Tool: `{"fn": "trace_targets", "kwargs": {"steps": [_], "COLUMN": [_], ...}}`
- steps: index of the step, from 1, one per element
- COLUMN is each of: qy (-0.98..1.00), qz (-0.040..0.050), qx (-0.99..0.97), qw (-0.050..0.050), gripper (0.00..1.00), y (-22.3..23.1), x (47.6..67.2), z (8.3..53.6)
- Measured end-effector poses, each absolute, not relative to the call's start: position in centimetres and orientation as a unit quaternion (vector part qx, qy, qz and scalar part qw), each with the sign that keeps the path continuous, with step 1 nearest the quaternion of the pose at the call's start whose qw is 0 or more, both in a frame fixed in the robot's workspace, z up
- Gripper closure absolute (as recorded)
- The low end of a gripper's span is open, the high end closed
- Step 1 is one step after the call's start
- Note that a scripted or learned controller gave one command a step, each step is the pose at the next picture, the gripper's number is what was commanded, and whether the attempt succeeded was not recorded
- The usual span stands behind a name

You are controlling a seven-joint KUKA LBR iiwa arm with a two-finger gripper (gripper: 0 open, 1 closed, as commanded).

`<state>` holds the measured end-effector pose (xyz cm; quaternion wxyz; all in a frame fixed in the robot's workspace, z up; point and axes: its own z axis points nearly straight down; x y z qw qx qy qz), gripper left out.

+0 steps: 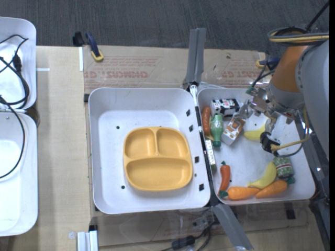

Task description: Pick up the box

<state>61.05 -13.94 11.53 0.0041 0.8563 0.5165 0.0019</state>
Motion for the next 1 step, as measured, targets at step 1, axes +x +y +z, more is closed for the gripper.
{"fn": "trace_targets", "kwargs": {"steps": [1], "qy": [0.517], "qz": [0.0021], "qx": [0.856], "qw": [0.004], "gripper": [0.0], "y": [-13.92], "x": [61.06], "z": [11.55]}}
